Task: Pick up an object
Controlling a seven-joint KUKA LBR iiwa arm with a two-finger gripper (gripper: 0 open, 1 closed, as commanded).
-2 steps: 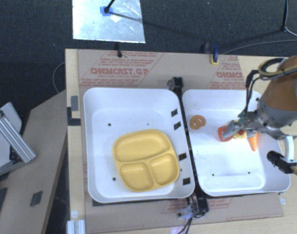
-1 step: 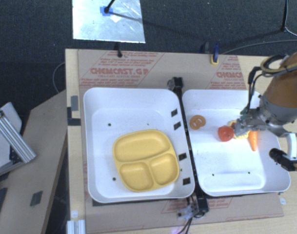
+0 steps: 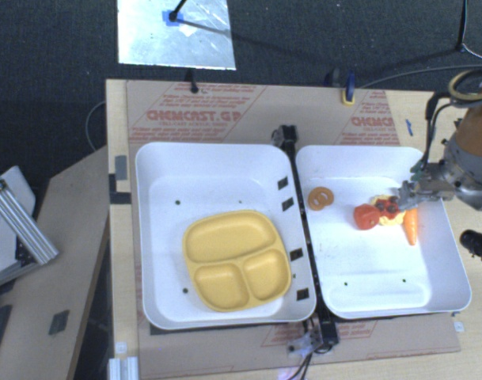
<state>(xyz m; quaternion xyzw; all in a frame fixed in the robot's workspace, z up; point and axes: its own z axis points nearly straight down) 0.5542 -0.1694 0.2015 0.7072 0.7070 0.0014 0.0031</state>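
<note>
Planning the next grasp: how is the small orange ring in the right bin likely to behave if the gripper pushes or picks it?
The orange ring lies flat on the right bin's smooth white floor, so a push would probably slide it rather than roll it. It looks small and thin, likely light. Its low profile may let fingers slip over it; gripping across the rim seems safer.

Clearance: right bin crowded at its upper right, open toward the front.

We see the right bin (image 3: 438, 295) with bare floor across its lower half; the red toy (image 3: 367, 216), carrot (image 3: 411, 226) and orange ring (image 3: 320, 199) cluster near the gripper (image 3: 407, 190). In the left bin (image 3: 157, 212) we see the yellow divided tray (image 3: 237, 260) filling the centre, leaving bare floor along the upper wall.
</note>
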